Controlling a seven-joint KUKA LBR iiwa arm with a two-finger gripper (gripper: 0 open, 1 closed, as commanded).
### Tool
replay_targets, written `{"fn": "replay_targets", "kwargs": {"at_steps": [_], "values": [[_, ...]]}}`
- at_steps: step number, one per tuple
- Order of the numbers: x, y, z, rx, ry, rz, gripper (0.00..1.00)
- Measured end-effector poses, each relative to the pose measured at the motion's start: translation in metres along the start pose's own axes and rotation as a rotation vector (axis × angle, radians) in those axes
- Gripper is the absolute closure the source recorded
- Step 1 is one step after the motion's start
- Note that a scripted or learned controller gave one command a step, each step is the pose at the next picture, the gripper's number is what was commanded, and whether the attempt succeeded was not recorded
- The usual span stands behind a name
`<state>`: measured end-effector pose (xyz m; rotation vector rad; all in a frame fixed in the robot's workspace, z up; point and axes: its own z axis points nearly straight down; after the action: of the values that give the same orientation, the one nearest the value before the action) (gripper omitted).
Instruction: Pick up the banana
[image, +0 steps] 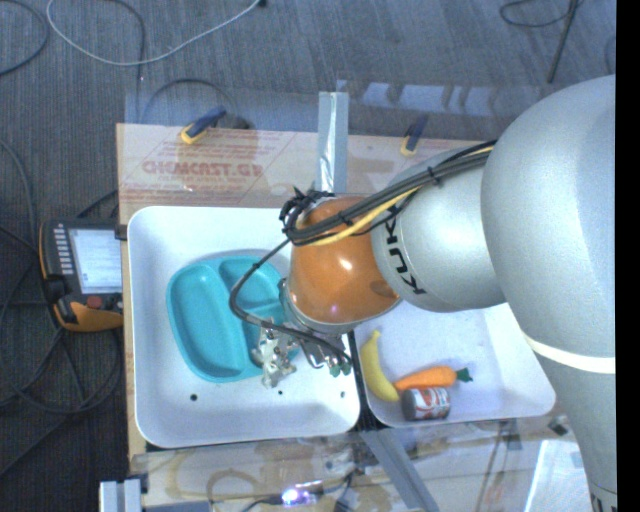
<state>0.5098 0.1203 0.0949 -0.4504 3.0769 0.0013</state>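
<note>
Two bins sit side by side on the bench, the left bin (160, 410) in the frame's centre-left and the right bin (520, 385) toward the lower right. A divided tray (205, 320) lies in the left bin, in its middle. The gripper (275, 362) hangs over the left bin, at the tray's lower right edge, with the arm (450, 240) stretching away to the frame's right above the right bin. In the right bin the banana (375, 368) lies along the left wall; a carrot (430, 378) lies just right of it, and a can (427, 403) lies just below the carrot, touching it. A handheld pendant (82, 272) rests at the frame's left edge, outside the bins.
</note>
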Motion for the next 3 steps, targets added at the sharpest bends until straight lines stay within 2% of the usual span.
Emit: {"fn": "replay_targets", "kwargs": {"at_steps": [1,2,3], "values": [[0.023,-0.032,-0.087,-0.014,0.032,-0.441,1.0],[0.003,0.03,-0.014,-0.016,0.028,-0.729,1.0],[0.026,-0.001,-0.041,-0.023,0.03,-0.97,1.0]]}}
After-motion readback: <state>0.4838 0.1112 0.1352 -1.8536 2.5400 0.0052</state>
